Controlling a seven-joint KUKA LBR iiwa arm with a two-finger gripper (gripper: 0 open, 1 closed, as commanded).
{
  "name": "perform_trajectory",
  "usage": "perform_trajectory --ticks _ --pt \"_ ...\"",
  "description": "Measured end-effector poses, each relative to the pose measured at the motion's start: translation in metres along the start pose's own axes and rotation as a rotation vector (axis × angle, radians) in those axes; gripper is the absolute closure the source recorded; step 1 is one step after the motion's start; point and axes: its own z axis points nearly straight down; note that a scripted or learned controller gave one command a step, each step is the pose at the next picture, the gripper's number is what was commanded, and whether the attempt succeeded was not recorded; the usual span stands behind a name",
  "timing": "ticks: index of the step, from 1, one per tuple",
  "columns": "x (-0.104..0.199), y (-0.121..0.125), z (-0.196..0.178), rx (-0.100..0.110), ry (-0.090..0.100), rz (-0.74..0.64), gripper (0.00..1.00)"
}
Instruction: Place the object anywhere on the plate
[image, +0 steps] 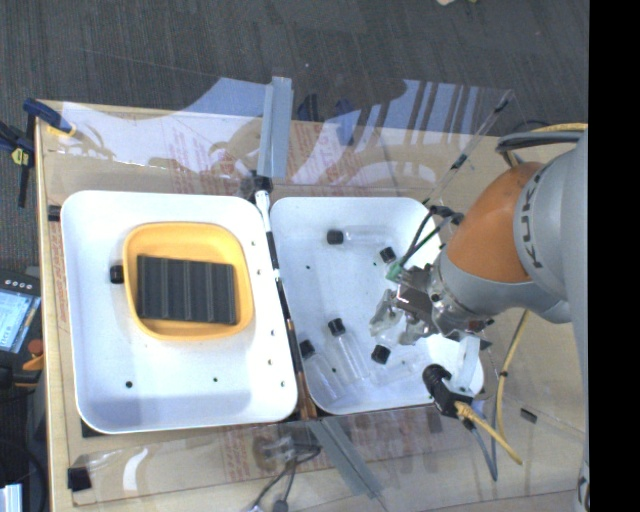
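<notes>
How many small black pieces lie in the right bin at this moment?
4 black pieces: one near the far rim, one mid-bin, one by the left wall, one beside the gripper. More may be hidden under the arm.

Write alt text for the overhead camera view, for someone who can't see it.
The grey arm's gripper hovers over the right white bin, among small black-capped clear vials. In the left white bin sits a yellow plate holding a dark ribbed rectangular block.
</notes>
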Motion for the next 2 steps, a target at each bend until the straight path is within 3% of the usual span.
perform_trajectory --ticks 1,2 --pt "0.074 0.038 -0.065 0.001 0.000 -0.173 1.00" --pt "0.106 0.071 -0.018 0.004 0.000 -0.394 1.00"
